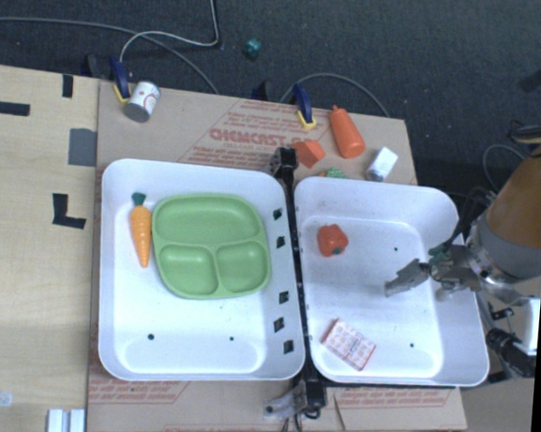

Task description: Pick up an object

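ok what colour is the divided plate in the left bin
Light green plate, clearest in the camera view.

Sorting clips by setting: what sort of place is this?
Probably a robotics lab bench for pick-up trials: two white bins on cardboard, toy food such as a carrot and a green divided plate, and a robot arm reaching in.

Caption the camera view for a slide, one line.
Arm's tool over the right bin, between a red toy and a packet; left bin holds green tray and carrot.
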`<state>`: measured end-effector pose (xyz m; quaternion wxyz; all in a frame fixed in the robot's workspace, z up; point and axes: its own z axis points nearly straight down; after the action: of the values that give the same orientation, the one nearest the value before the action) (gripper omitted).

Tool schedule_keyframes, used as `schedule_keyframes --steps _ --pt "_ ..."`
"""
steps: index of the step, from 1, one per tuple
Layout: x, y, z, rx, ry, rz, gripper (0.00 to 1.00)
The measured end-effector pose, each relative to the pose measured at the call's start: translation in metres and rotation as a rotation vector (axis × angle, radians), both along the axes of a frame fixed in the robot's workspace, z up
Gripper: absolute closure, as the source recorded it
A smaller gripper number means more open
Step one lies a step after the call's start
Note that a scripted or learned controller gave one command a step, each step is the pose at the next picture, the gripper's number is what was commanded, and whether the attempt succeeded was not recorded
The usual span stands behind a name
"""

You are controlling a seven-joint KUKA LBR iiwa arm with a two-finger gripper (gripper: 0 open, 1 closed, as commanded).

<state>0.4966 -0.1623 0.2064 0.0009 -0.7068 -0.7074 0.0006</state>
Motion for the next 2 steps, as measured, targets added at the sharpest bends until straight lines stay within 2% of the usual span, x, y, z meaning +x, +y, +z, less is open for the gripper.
schedule_keyframes --steps 1,2 --pt "0.082 0.028 -0.047 0.000 0.000 0.001 0.00" --pt "0.089 0.069 -0.120 -0.001 -0.003 0.001 0.00"
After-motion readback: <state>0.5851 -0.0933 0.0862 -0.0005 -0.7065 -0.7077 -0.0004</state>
